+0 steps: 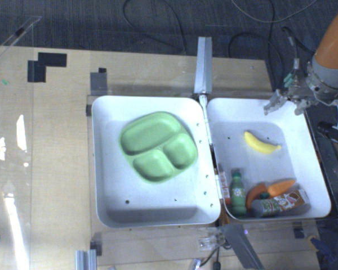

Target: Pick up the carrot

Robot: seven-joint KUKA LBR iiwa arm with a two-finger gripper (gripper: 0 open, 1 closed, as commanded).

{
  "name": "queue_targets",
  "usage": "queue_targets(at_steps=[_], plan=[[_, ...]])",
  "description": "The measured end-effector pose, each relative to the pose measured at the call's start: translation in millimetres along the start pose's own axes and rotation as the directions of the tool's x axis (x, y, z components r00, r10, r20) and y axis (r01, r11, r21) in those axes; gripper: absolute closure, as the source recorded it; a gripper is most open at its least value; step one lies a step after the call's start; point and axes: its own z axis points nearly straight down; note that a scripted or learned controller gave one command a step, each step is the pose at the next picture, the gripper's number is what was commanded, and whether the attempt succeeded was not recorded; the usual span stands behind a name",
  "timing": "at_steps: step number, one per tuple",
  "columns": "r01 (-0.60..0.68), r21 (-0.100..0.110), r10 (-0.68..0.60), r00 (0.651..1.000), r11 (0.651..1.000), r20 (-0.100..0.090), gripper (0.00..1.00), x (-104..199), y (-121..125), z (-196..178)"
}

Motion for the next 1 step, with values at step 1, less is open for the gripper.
queue_targets(at_steps=[1], plan=[[-0.048,-0.003,0.048,0.999,0.999,0.001,0.0,24.1,13.2,-60.8]])
